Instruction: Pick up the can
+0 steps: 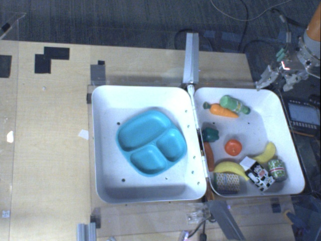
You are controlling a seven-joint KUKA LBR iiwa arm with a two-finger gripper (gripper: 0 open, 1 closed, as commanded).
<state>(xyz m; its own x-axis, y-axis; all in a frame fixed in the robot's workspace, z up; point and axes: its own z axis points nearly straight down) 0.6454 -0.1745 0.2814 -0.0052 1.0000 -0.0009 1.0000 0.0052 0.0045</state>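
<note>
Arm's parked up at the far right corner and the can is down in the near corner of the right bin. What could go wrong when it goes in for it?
1. Crowding: the can sits against the bin's near right wall, with a black-and-white carton and a banana right beside it, so the jaws may clip or grab a neighbour.
2. Travel: the gripper hangs outside the far right corner, so it must cross the rim and may catch it.
</note>
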